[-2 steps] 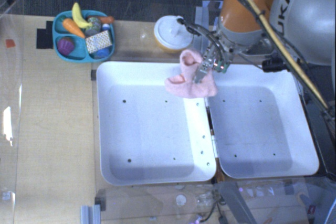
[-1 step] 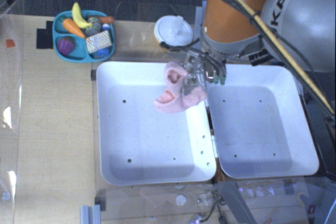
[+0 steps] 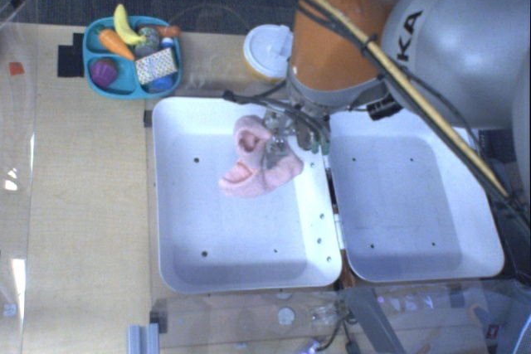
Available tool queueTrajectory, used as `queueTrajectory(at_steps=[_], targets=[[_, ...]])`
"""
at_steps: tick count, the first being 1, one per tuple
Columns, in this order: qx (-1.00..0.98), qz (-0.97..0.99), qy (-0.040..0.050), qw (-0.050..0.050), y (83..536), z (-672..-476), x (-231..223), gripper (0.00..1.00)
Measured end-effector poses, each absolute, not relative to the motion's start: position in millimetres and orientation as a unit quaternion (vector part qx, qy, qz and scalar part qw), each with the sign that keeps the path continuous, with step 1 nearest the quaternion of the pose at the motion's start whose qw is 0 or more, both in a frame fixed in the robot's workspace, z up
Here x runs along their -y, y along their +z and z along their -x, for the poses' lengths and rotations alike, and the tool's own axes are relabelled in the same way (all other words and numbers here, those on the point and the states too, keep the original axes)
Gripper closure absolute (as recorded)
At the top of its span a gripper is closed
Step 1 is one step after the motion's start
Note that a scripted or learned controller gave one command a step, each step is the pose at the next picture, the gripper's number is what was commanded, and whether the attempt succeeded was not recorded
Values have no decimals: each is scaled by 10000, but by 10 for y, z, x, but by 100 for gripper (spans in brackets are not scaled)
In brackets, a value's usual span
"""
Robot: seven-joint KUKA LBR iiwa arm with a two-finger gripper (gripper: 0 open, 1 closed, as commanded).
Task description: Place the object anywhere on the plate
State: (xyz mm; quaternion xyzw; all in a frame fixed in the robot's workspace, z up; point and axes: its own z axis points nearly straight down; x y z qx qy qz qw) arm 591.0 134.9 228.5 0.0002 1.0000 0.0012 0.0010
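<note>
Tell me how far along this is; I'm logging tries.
Done: nothing visible yet. The pink cloth lies crumpled in the left bin. In hand: the end effector is down over the cloth's right part; whether it grips is unclear. Left: lifting the object and setting it on a plate; the blue divided plate sits beyond the bins.

Lighting is even and moderately bright, from overhead. The white bins point(image 3: 249, 261) read clean, without blown highlights. Soft sheen on the grey arm point(image 3: 465, 37) and orange band point(image 3: 340, 29). Shadows are faint. Overall focus is soft; bottom-edge detail is smeared and grainy.
</note>
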Motion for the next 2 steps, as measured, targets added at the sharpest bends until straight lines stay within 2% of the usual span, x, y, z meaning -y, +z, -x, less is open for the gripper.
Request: queueTrajectory(at_steps=[1, 2], targets=[[-10000, 6, 12, 9, 2257, -5733, -1837, 100], [-10000, 3, 13, 15, 2261, -5736, -1835, 0]])
